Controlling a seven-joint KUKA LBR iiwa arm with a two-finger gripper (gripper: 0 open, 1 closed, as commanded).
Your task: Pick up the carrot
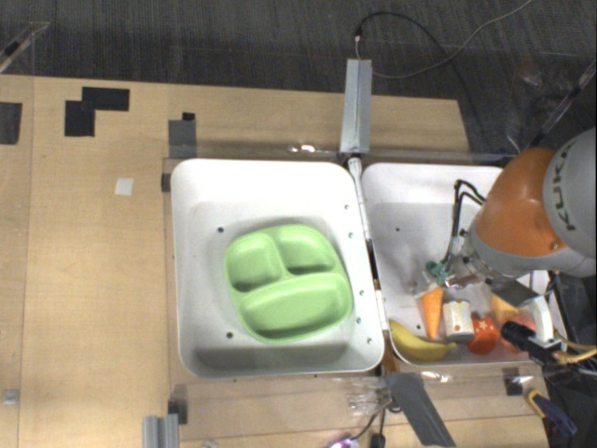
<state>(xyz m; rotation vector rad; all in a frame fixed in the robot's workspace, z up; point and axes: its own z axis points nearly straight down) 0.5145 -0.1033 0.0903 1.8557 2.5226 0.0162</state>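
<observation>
The orange carrot [431, 310] lies in the right bin [410, 203], near its front, pointing toward the front edge. My gripper [448, 274] hangs low over the bin, right at the carrot's far end with its tip close to or touching it. The wrist and the orange band [520, 217] hide the gripper's upper part. Nothing is lifted off the bin floor.
A yellow banana [416, 343] lies along the right bin's front wall, just in front of the carrot. A small white block [457, 319] and a red item [483, 334] crowd the carrot's right side. The left bin [196, 250] holds a green divided plate [287, 280].
</observation>
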